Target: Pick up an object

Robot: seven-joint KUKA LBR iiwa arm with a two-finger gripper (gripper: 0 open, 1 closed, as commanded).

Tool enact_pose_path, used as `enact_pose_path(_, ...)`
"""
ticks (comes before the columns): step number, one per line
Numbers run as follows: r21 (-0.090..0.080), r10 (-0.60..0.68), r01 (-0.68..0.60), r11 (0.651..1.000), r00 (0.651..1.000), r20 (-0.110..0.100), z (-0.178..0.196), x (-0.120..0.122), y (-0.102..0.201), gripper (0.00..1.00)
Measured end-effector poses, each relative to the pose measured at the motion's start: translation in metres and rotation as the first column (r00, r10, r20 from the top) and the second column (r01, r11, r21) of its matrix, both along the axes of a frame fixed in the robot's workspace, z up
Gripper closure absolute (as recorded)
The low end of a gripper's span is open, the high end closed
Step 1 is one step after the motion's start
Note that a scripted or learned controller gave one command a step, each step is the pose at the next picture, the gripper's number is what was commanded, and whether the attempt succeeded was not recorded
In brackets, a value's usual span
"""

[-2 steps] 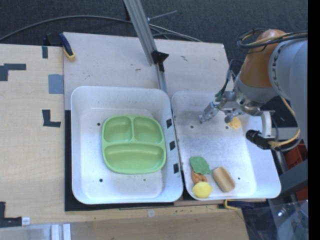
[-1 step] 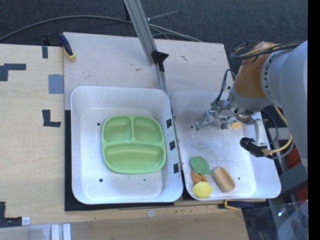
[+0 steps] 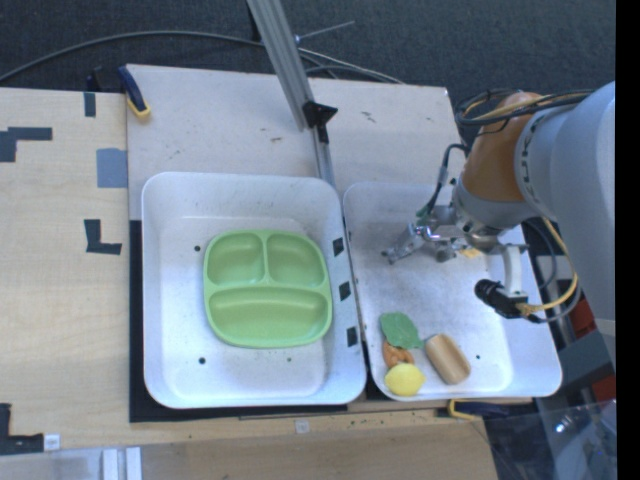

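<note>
Toys are clustered at the near edge of the right bin [image 3: 520,368]: bread roll [image 3: 447,358], lemon [image 3: 404,379], carrot [image 3: 398,352] under a green leaf [image 3: 401,328]. The roll's long axis is slanted. Claw [image 3: 400,252] is seen farther back in that bin, nothing between its fingers; whether released or clenched cannot be told.

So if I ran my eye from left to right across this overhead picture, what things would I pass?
Blue and yellow clamp → green divided plastic plate in the left white bin → yellow lemon-like toy → tan bread-roll-shaped toy in the right white bin → grey arm's orange band.
</note>
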State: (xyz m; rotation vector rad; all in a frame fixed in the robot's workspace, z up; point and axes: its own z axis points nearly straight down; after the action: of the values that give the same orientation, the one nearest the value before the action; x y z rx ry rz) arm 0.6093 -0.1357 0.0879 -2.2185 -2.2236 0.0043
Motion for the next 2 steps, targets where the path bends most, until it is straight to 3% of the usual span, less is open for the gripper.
enact_pose_path(1,0.001,0.001,-0.001,1.000,1.000,0.000,0.010,0.000,0.001,1.00)
enact_pose_path(2,0.001,0.000,0.000,1.000,1.000,0.007,0.073,-0.002,0.001,1.00)
